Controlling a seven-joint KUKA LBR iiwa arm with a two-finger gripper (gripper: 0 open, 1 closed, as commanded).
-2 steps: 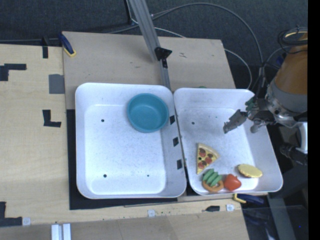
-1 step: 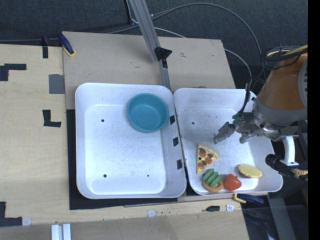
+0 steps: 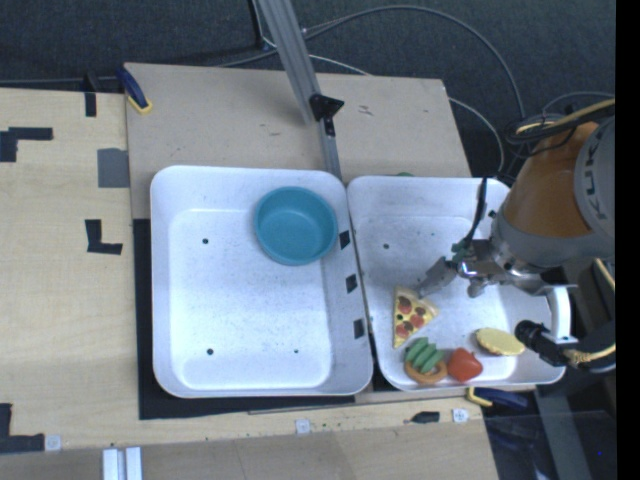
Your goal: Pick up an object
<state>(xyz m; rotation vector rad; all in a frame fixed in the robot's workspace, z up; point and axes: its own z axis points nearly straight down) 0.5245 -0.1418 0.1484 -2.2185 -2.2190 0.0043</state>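
- Nearest the camera, along the front wall of the right bin [image 3: 395, 200], lie three toys in a row: a green-topped piece [image 3: 424, 358], a red tomato-like piece [image 3: 463, 365] touching it, and a yellow bun-shaped piece [image 3: 498, 342] just to their right.
- A pizza slice [image 3: 410, 315] sits just behind the green piece, its point toward the front of the bin.
- My gripper [image 3: 434, 278] hangs over the right bin, just behind and to the right of the pizza slice, tilted down toward it.
- I cannot tell how my gripper is set, and I see nothing pinched in it.
- My grey arm with its orange band [image 3: 548, 190] comes in from the right over the bin's rim.
- The left bin [image 3: 190, 308] holds a blue bowl [image 3: 295, 225], upright, in its back right corner.
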